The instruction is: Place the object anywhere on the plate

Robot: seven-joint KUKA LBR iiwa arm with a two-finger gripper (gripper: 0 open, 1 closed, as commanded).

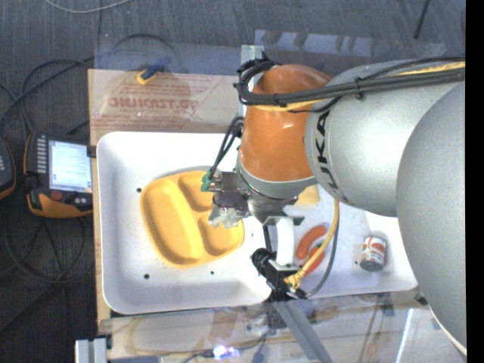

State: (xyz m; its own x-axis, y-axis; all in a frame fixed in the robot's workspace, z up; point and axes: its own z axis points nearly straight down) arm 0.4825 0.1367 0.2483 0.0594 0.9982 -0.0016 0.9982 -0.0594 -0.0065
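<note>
Camera view, arm (363,142) bent over yellow plate (178,218), wrist down

Yellow plate (178,218) in left bin (121,278)

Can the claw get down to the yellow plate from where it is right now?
Probably yes. The claw hangs over the yellow plate at its right edge in the left bin, and nothing visible lies between them.
</note>
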